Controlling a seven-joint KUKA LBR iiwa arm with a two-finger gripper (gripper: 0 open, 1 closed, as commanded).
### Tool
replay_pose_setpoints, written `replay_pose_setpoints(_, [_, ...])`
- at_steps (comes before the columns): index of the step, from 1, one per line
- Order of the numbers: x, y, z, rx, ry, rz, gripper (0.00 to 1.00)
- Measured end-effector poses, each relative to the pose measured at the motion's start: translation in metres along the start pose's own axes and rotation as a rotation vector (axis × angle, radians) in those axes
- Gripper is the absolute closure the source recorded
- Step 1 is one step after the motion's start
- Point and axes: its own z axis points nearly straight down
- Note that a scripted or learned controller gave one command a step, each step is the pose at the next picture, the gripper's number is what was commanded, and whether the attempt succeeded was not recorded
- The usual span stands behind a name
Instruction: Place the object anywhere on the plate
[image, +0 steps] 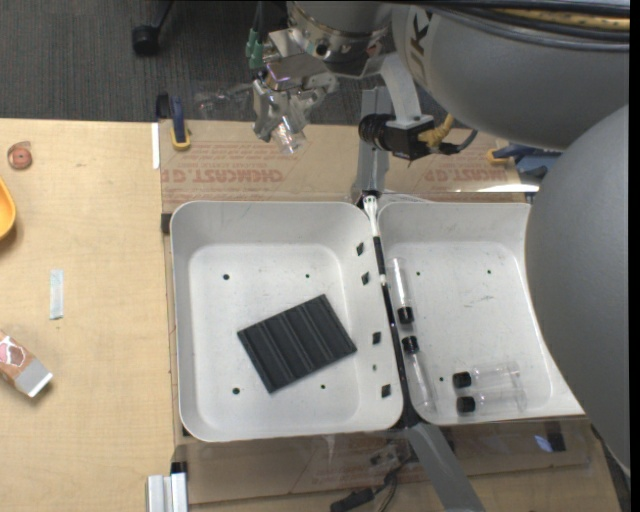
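bins: 2 (190, 300) | plate: 1 (297, 342) | vials: 4 (490, 385) | tool (280, 125): grip unclear

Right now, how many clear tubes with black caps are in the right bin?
4. Two lie end to end along the left wall; two lie side by side near the front right. The arm may hide others.
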Motion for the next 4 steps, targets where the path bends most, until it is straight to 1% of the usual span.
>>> replay_pose_setpoints(1, [0.04,-0.109,0.063,0.001,0.001,-0.227,1.0])
replay_pose_setpoints(2, [0.004,-0.099,0.088,-0.001,0.001,-0.66,1.0])
replay_pose_setpoints(3, [-0.012,-0.056,0.096,-0.004,0.0,-0.737,1.0])
replay_pose_setpoints(4, [-0.002,-0.01,0.084,-0.006,-0.001,-0.983,1.0])
